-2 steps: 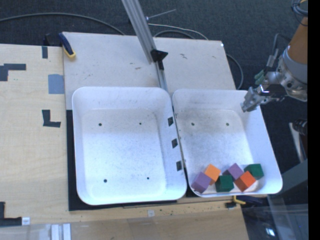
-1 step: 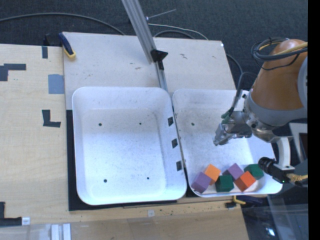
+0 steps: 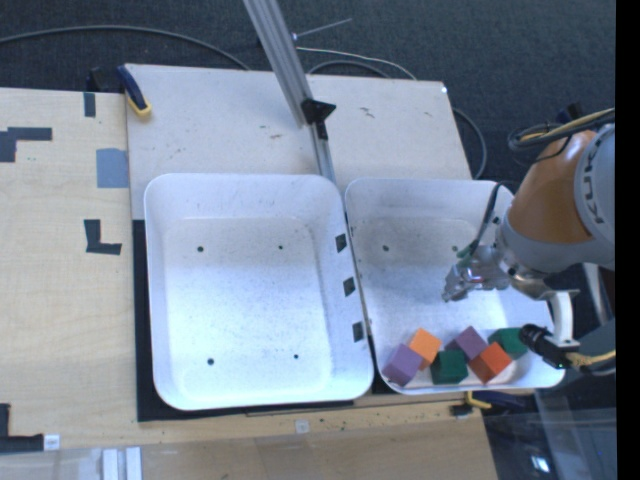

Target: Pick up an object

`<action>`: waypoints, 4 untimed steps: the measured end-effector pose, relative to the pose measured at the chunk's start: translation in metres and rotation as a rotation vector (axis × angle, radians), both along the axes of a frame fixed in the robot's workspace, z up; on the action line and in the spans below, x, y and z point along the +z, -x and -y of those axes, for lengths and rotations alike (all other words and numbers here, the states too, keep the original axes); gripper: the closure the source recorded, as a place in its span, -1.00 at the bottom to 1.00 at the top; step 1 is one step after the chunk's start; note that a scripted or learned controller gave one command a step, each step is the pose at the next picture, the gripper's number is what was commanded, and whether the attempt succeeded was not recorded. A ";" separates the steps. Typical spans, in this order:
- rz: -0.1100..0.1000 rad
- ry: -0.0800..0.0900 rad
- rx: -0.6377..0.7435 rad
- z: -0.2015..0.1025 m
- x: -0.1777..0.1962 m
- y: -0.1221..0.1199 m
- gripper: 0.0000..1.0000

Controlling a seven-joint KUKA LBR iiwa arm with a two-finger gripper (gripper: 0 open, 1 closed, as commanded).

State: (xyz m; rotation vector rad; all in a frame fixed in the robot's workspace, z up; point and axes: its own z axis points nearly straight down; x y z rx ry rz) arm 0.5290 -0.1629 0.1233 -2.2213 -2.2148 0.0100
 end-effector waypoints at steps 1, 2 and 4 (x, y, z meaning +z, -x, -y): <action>0.007 -0.001 0.005 -0.006 0.014 -0.014 1.00; 0.013 0.000 0.006 -0.009 0.075 -0.029 1.00; 0.015 0.000 0.006 -0.112 0.181 -0.033 1.00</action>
